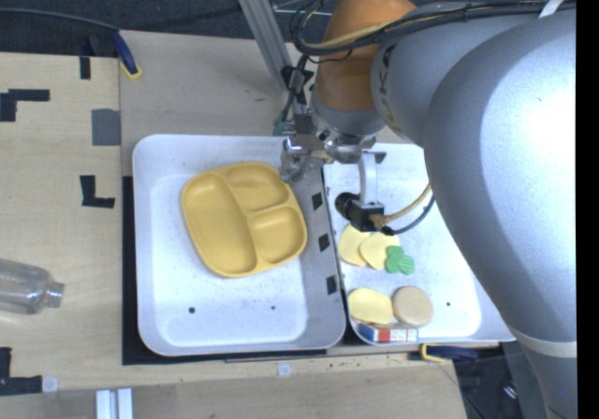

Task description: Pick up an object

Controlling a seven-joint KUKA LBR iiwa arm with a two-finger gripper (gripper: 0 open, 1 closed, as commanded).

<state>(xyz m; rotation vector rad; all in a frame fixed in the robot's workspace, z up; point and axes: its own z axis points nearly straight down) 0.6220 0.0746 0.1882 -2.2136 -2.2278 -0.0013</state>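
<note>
A yellow divided plate point(245, 218) lies in the left bin point(159, 221), near its far right corner. My gripper point(298, 165) hangs over the plate's far right rim, close to the wall between the bins. In the right bin point(449, 267) lie several small things: yellow flat pieces point(363, 249), a green piece point(401, 263), a tan round piece point(412, 306) and another yellow piece point(370, 307). The big grey arm hides much of the right bin.
A clear plastic bottle point(26, 286) lies on the wooden bench at the far left. A metal rail point(255, 6) slants up behind the bins. Black cables hang beside the wrist over the right bin.
</note>
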